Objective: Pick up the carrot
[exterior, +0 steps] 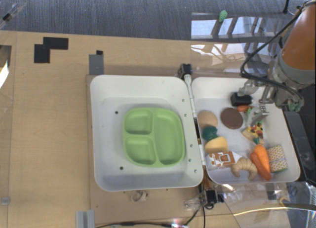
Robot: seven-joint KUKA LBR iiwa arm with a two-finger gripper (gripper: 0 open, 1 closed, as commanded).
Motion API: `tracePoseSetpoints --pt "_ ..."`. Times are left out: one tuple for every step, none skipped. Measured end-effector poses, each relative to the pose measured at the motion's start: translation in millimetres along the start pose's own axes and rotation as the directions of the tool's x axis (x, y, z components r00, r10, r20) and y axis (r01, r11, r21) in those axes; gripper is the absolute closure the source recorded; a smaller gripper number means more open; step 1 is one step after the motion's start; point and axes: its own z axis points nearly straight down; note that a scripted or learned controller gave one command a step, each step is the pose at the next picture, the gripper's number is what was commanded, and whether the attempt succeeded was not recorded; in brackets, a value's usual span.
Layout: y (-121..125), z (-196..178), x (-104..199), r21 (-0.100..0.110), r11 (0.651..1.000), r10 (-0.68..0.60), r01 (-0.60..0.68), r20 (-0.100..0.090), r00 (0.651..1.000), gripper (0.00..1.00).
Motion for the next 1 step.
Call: tracePoseSetpoints --pt "-45.3 90.9 -2.5 -0.002 0.951 -0.308 0.308 -0.004 0.951 0.0"
